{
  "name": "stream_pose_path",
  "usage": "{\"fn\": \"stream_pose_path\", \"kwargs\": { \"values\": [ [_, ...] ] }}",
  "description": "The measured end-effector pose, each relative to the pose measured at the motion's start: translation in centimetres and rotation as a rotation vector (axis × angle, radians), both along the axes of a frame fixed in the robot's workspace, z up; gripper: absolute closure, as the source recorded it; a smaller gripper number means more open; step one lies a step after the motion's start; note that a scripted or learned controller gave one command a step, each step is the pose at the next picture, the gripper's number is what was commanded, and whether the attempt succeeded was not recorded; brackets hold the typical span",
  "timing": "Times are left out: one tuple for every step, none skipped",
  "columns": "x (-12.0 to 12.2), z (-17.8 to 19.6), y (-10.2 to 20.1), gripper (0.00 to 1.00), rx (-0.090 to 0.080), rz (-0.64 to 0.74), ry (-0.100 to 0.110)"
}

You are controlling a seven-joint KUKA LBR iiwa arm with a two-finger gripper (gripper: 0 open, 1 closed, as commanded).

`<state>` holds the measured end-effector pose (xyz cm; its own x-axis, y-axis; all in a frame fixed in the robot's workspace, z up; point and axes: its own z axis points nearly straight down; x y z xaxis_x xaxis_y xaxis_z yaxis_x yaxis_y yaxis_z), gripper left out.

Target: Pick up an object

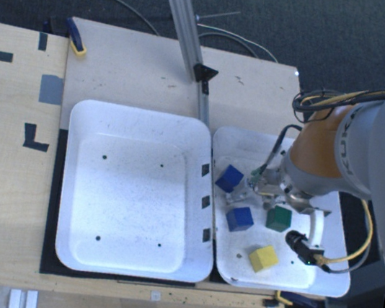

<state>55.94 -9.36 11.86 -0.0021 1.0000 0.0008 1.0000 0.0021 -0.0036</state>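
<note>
The arm is low inside the right-hand shallow white plastic bin, so the step in hand looks like the reach-and-descend part of a pick, with nothing lifted yet. The pincer sits under the grey wrist and its orange band, and the arm's bulk hides its tips; whether it is wide or narrow I cannot tell, and no object can be seen caught in it.

Four small blocks lie on the bin floor around the pincer. The nearest candidate appears to be the blue cube tilted on a corner, just beside the pincer on the side facing the left-hand white plastic bin. A second blue cube lies near, below the pincer and slightly toward the same side. A dark green cube sits close below it on the arm's side, partly tucked under the wrist. A yellow cube lies farther off, toward the near rim of the bin, well apart from the pincer.

Judging from this, the next move calls for centring over one block, most likely the tilted blue cube, settling around it, closing and raising. The tilt could make the block slip or roll as the pincer closes. The bins rest on a pale wooden surface.
</note>
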Motion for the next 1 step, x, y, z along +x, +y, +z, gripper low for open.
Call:
{"fn": "stream_pose_path", "kwargs": {
  "values": [
    [-2.99, -2.86, 0.32, 0.00, 0.000, -0.002, 0.003]
  ]
}}
